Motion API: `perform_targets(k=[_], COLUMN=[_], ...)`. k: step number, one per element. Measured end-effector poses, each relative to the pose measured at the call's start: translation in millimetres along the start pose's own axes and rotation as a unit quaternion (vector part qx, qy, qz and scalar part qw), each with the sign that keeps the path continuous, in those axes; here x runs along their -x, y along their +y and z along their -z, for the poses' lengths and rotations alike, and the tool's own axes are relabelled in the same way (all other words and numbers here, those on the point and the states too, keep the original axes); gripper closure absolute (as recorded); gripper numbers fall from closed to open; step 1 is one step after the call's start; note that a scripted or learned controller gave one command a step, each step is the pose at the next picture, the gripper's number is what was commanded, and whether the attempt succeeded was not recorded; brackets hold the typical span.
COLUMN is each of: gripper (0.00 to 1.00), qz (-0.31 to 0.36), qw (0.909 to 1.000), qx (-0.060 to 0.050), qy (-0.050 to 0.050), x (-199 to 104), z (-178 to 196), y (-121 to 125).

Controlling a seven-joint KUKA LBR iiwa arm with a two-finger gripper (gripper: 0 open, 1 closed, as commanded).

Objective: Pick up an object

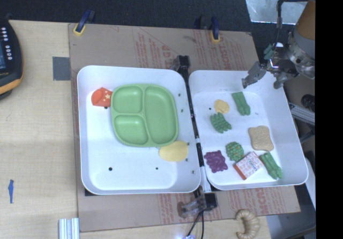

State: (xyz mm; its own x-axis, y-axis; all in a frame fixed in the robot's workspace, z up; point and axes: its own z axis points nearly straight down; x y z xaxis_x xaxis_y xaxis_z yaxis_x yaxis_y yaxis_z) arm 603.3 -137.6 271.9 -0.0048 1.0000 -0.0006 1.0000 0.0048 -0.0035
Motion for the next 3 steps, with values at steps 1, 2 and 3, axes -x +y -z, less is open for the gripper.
perform_targets(k=[1, 2, 3], gripper=[0.00, 0.00, 1.00], qz=[0.002, 0.002, 0.002], qw=[1.0000, 1.0000, 1.0000], qx=[-0.003, -0.005, -0.001], qy=[0.000, 0.001, -0.001], x=[3.5, -30.4, -27.0], z=[-94.5, -186.0, -168.7], y=[42.6, 31.1, 33.8])
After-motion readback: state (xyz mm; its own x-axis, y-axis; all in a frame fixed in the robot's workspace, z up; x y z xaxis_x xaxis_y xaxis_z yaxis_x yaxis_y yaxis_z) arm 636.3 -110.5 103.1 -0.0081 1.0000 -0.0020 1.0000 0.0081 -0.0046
